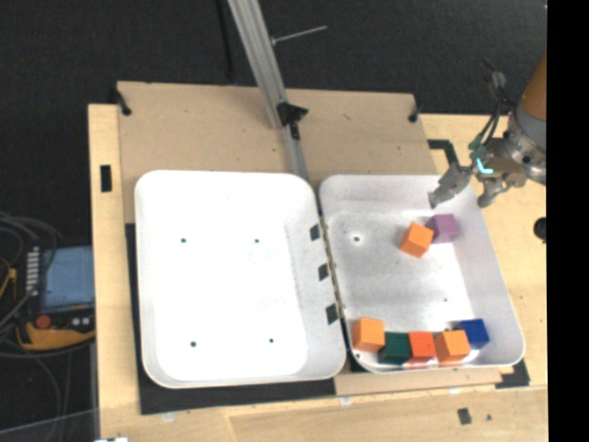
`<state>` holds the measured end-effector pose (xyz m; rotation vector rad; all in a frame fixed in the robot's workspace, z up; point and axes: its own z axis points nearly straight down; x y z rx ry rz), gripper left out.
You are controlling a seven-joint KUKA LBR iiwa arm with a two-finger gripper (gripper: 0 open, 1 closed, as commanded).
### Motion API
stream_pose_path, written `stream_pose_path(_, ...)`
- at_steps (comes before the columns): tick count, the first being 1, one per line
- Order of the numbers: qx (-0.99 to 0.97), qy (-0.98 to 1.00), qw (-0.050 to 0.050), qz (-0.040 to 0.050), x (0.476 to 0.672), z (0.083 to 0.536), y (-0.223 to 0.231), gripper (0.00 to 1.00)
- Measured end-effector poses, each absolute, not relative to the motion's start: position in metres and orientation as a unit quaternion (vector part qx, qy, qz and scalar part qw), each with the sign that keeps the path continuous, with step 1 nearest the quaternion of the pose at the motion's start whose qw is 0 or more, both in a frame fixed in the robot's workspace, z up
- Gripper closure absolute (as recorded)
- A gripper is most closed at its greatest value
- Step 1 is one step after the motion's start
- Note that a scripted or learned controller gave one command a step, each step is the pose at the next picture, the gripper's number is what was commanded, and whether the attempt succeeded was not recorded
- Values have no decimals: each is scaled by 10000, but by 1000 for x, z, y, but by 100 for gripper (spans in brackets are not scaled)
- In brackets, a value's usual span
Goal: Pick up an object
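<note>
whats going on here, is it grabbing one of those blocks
Not yet. The arm's gripper hangs over the upper right corner of the right bin, with nothing seen in it. Just below it lie a purple block and an orange block, side by side. Five more blocks sit in a row along the bin's near wall. The left bin holds no blocks.

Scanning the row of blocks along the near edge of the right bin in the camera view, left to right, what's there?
orange block → green block → orange-red block → orange block → blue block
</note>
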<state>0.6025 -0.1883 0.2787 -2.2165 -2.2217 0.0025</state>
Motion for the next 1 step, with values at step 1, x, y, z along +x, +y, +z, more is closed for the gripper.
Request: stream_pose_path(1,-7057,-7085,-6,1,603,281,-189,0)
